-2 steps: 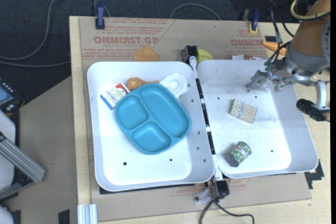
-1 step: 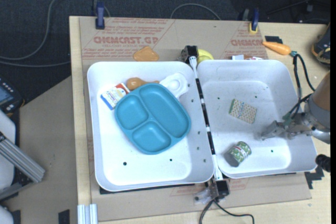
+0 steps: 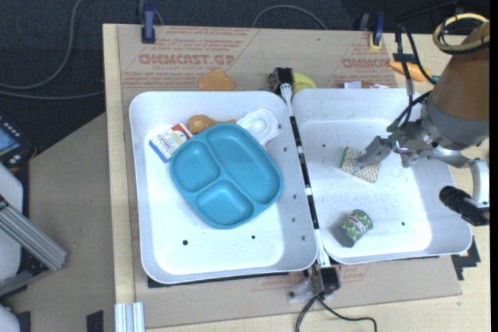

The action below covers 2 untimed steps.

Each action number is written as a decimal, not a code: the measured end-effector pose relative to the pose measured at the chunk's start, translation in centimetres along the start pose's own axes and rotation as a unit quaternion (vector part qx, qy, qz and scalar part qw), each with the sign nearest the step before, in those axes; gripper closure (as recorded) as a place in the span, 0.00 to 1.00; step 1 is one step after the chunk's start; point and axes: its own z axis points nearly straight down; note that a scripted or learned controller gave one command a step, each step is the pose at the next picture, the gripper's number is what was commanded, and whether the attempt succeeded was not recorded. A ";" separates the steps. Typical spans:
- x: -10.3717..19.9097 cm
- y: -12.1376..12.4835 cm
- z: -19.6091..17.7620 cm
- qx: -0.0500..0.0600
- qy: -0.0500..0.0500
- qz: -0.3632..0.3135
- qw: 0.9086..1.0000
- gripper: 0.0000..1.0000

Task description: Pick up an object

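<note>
In the right bin, a green-labelled can lies tipped.

Blue divided tray w/ three sections, in white left bin. Small packet upper left of tray: white w/ red, blue, green print. Tan-orange lump above tray; white plastic piece just right of it. Right bin white too; in it a checked green/white pad and a can w/ green label, grey ends. Bench board pale tan w/ red lettering; blue clamps at top edge. Arm at frame right: orange band, grey below. Floor dark blue-grey.
</note>
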 end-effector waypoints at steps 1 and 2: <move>2.5 -5.5 3.9 0.007 0.002 0.004 1.000 0.00; 4.6 -5.4 8.0 0.007 0.002 0.003 1.000 0.00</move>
